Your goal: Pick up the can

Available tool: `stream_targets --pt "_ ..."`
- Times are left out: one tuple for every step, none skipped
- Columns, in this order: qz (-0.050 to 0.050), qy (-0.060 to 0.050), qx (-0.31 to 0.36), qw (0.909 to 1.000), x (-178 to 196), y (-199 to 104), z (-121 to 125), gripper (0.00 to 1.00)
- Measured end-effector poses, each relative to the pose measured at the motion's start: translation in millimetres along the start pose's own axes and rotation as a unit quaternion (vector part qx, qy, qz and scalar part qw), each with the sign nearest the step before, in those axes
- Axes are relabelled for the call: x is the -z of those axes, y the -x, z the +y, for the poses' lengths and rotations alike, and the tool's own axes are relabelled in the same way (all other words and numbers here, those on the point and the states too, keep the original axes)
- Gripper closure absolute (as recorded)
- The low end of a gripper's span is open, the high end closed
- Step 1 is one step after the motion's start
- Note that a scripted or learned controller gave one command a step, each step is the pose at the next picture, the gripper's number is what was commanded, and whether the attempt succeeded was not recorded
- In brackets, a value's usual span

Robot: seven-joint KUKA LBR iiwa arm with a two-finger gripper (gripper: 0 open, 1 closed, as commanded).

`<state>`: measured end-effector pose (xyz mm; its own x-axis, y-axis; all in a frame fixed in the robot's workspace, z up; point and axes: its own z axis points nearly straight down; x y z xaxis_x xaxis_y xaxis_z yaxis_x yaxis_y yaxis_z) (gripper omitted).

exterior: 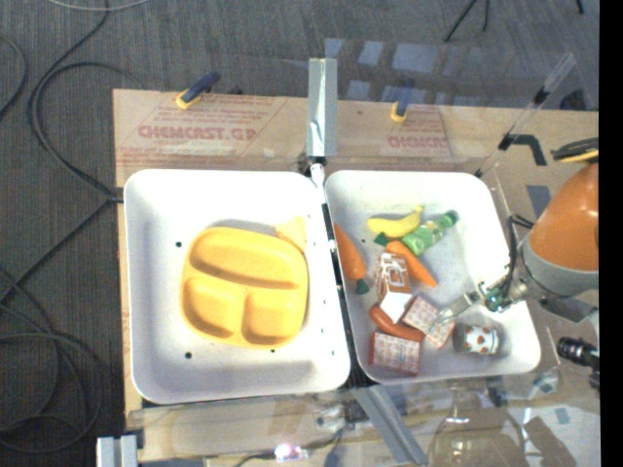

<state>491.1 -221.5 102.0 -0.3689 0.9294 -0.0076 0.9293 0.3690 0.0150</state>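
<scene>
Looking down on the two bins, we find the can (476, 339) lying on its side near the front right corner of the right bin (443, 185), its red-and-white label turned up. Just left of it sit small patterned cartons (425, 319), close enough that they may be touching it.

We see the gripper (484, 295) hanging just above and behind the can, at the bin's right wall, with the grey and orange wrist (569, 236) coming in from the right. We cannot tell how far it is parted, and nothing shows in its grasp.

From here we judge the main risk to be the can rolling: it is round, on its side, on a smooth floor, so an off-centre close could push it away or squeeze it out. The neighbouring cartons could be caught up or shoved along with it, and the bin wall and corner leave little room on the right for a descent.

The tip of the tool is small and tangled with glinting metal and wire, so its shape is hard to read. The wrist is cut off at the frame's right. Further back in the bin lie a banana (395, 224), two carrots (411, 263), and a green bottle (434, 230), well clear of the can. The left bin (161, 358) holds a yellow divided tray (247, 285).
</scene>
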Motion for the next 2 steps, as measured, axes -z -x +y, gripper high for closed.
stream_targets --pt "0.005 -0.006 0.007 0.9999 6 -1 -5 0.0" --pt "0.004 -0.008 0.027 0.9996 33 42 104 0.0"
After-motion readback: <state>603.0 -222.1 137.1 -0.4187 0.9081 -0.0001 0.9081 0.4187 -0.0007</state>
